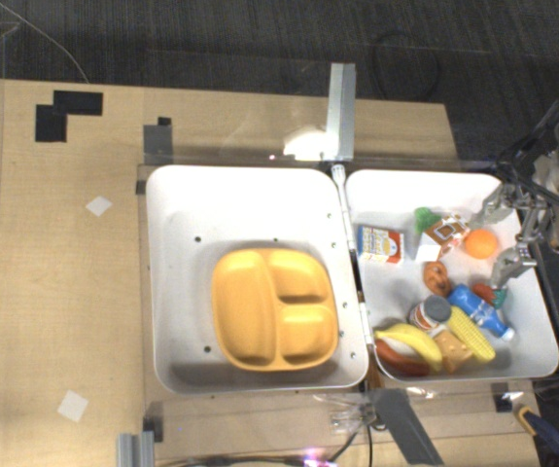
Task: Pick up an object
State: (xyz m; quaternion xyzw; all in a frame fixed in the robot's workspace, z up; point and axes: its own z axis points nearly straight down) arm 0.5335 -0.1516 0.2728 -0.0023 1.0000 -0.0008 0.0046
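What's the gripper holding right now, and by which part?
Nothing. The gripper hangs open over the right bin's far right side, nothing between its fingers; the orange ball lies just beside it.

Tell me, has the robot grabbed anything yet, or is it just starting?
Nothing looks picked up yet: the toys, like the orange ball and banana, lie in the right bin. The gripper hangs open above them, holding nothing. The whole pick remains.

One fixed camera looks down at a slant from above the bench [55, 290], both white bins [172, 261] filling the frame's centre and right.
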